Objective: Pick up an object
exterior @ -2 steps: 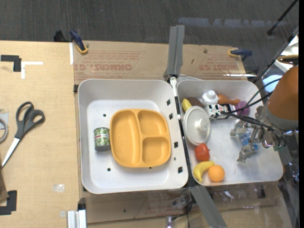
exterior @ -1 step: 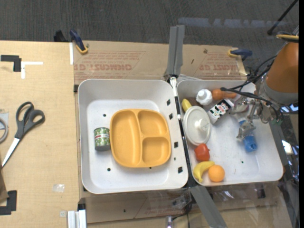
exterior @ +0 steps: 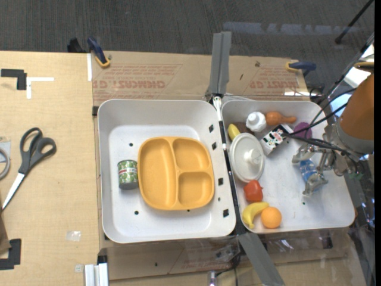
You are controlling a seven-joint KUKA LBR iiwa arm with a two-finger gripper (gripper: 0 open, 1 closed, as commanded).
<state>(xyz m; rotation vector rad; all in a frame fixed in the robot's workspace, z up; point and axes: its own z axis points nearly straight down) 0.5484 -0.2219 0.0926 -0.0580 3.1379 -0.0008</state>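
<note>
Gripper (exterior: 311,170): low in right bin (exterior: 333,216), over a blue item (exterior: 308,173); whether it grips cannot be told. Left of it: white lid (exterior: 247,158), tomato (exterior: 253,190), orange (exterior: 271,217), banana (exterior: 253,211).

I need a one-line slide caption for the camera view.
Gripper low in right bin beside toy food; yellow tray and can in left bin.

Hidden and cut off

The arm (exterior: 364,115) runs off the right edge. The hand (exterior: 314,170) is too blurred to read. 1 yellow item (exterior: 233,130) lies half behind the white lid (exterior: 247,157).
</note>
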